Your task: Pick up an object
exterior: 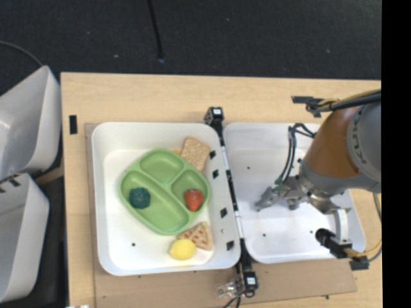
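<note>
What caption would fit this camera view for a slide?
Gripper over the right bin; left bin holds a green tray with toy food.

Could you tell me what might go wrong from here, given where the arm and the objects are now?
The gripper sits over the right bin, while every object lies in the left bin, so closing here would likely grab nothing. Crossing over, it could catch the divider clips. The strawberry may roll inside the tray.
</note>
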Controlling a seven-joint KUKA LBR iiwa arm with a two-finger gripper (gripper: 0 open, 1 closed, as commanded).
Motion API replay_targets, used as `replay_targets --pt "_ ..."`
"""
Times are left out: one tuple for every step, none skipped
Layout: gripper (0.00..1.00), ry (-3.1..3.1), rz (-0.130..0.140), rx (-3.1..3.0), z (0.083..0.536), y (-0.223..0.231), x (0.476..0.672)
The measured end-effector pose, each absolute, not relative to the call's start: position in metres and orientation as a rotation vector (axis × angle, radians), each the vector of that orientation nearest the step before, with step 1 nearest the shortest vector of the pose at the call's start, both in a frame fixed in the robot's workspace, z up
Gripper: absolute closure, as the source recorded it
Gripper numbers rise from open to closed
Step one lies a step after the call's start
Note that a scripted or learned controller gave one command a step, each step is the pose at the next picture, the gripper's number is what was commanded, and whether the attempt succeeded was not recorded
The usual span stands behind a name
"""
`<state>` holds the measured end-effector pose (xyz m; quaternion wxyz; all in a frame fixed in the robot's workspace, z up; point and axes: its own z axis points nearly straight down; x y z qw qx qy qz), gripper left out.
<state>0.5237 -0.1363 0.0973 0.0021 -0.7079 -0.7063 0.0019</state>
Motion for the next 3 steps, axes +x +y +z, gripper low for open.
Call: replay_targets --pt "1.0 -2.209 0.006 -2.227 0.106 -0.138 0.525" --pt "1.0 -2.219 -0.001 -2.226 0.147 -0.138 0.527" --pt "1.0 -2.229 -0.003 -2.221 0.208 -0.136 0.533"
